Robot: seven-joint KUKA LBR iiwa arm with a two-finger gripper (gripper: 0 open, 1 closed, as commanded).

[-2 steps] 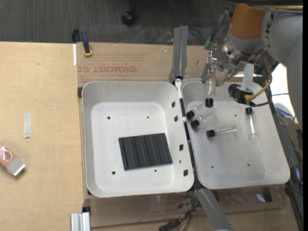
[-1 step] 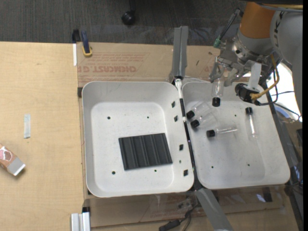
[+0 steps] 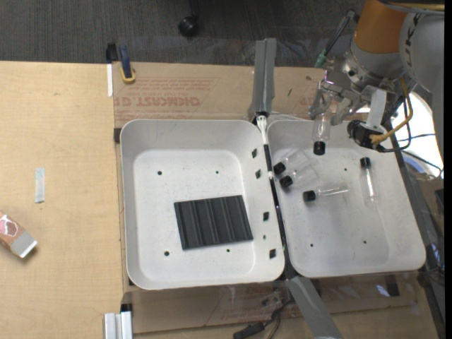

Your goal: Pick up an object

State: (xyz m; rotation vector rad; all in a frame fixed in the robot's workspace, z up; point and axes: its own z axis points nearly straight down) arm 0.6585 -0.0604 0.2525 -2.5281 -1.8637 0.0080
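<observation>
The gripper hangs above the right bin's far edge, clenched on a clear tube that dangles black cap down. Other tubes lie in that bin.

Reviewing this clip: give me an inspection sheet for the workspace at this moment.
Surface: tan bench bearing two white bins side by side.
Job's things: clear black-capped vials scattered in the right bin; dark ribbed slab flat in the left bin.
Clutter: small packet and grey strip on the bench at left.
Grippers: gripper above the right bin's far edge, with a vial hanging below it.
Cables: yellow and black wires at the wrist.
Surroundings: dark floor, chair castors.
</observation>
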